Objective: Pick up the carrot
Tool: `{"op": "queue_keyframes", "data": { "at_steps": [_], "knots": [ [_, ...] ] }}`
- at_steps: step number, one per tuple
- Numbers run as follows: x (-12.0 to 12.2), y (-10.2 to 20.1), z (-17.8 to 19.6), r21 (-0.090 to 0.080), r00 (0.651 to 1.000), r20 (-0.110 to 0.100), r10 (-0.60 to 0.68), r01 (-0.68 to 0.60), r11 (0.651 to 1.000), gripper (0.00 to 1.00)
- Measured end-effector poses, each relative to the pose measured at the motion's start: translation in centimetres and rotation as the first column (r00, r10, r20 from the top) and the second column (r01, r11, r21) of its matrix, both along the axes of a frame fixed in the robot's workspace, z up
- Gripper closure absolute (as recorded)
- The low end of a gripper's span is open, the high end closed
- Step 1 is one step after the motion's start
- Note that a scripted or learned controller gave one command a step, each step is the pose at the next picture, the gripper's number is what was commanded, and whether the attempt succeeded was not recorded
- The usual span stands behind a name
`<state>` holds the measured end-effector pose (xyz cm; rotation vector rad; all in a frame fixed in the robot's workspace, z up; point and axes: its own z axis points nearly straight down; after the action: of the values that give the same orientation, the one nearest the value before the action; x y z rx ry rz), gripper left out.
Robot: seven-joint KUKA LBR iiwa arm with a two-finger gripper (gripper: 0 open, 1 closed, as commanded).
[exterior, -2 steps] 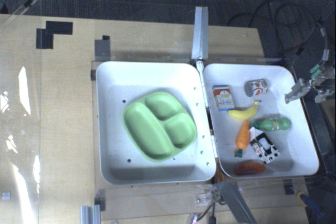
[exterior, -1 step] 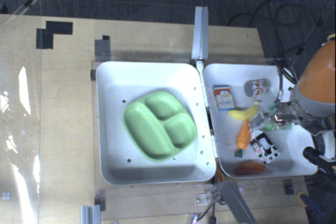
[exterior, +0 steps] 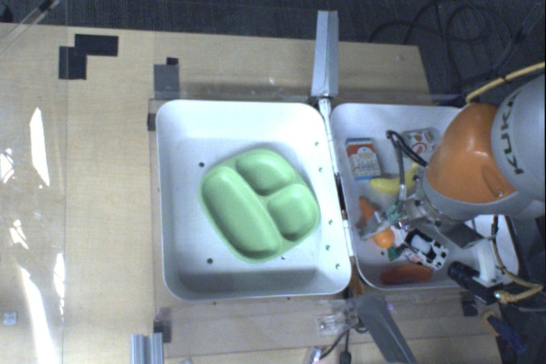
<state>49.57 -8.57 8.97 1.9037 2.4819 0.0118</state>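
Note:
The carrot (exterior: pixel 368 208) is a small orange piece lying in the right bin (exterior: pixel 341 151), near its left wall. My gripper (exterior: pixel 391 223) hangs low over the bin just right of the carrot, below the orange wrist band (exterior: pixel 465 162). A second orange bit (exterior: pixel 384 239) shows right beneath the gripper; whether it belongs to the carrot I cannot tell. The arm hides much of the bin's right half.
A green three-part plate (exterior: pixel 258 203) lies in the left bin (exterior: pixel 179 268). The right bin also holds a small red-and-white carton (exterior: pixel 363 158), a yellow item (exterior: pixel 388 183), a printed packet (exterior: pixel 418 138) and a red item (exterior: pixel 406 274) by the front wall.

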Motion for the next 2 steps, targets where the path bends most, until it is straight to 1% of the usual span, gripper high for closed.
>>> {"op": "queue_keyframes", "data": {
  "at_steps": [1, 2],
  "knots": [
    [1.7, -2.9, 11.1, 0.001, 0.996, -0.006, -0.09, 0.09, 0.996, 0.0],
    [-0.5, -0.2, 0.0, -0.001, 0.98, -0.003, 0.201, -0.201, 0.98, 0.0]
  ]
}}
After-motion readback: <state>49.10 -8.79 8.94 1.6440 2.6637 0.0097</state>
